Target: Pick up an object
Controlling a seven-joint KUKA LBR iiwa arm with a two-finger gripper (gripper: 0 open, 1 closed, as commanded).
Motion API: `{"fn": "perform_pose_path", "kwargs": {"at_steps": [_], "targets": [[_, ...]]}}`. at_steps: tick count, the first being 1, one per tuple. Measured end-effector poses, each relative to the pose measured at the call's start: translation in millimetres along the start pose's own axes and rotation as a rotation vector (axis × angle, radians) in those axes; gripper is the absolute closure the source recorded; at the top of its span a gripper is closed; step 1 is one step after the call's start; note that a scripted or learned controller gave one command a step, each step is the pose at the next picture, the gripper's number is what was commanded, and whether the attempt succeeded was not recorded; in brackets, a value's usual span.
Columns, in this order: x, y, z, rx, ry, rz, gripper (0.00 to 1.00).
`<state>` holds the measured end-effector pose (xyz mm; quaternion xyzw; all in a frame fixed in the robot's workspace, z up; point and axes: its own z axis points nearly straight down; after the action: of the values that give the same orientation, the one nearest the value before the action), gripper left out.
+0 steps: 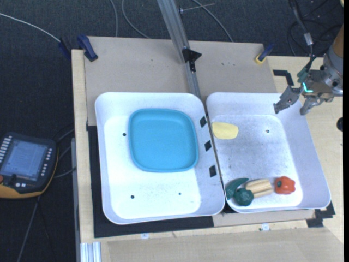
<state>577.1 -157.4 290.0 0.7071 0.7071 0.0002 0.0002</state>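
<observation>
Yellow, green and red toys point(260, 188) lie untouched in the right bin point(305, 141), and the fingers point(294, 100) hang apart above it, holding nothing yet.

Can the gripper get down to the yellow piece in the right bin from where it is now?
Probably yes. The gripper hangs open over the right bin's far right rim, and the yellow piece lies alone near the left wall, with bare bin floor between them.

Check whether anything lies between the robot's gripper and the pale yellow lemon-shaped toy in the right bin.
Nothing visible does. The gripper hangs at the right white bin's far edge; only bare bin floor lies before the pale yellow lemon-shaped toy.
</observation>
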Motion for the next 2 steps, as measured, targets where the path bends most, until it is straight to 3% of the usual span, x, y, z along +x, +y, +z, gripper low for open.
{"fn": "perform_pose_path", "kwargs": {"at_steps": [1, 2], "targets": [[0, 0, 0, 0.0, 0.0, 0.0, 0.0], [-7, 2, 45, 0.004, 0.001, 0.0, 0.0]]}}
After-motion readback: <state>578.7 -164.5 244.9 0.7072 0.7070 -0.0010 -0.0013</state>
